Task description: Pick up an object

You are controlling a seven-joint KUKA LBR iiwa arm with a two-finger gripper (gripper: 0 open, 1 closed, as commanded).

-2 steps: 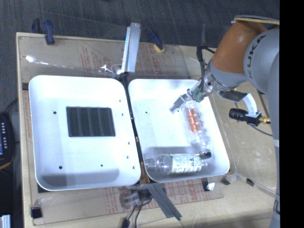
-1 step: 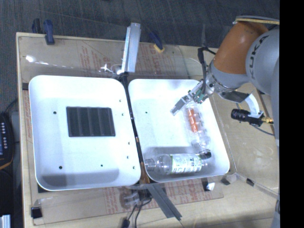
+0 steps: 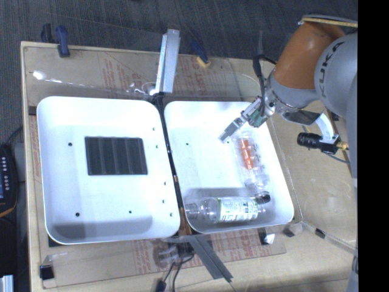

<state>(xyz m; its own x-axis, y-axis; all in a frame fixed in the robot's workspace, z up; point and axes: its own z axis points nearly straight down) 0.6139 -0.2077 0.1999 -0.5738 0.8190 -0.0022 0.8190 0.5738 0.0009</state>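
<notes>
The gripper [image 3: 234, 128] hangs over the upper part of the right bin [image 3: 200, 157], its fingers slightly parted and gripping nothing. Just below it lies a clear bottle with an orange label [image 3: 248, 157] (cap end toward the bin's near edge). A second clear bottle with a pale label [image 3: 228, 208] lies crosswise along the near wall, close to the first. The left bin [image 3: 61, 181] holds 1 dark ribbed rectangular panel [image 3: 115, 156]. Both bins sit on the counter [image 3: 316, 187].

The right-hand shallow white bin [image 3: 182, 157] lies open across its left and middle floor, while two clear plastic bottles [image 3: 228, 208] crowd its right side and near wall.
</notes>
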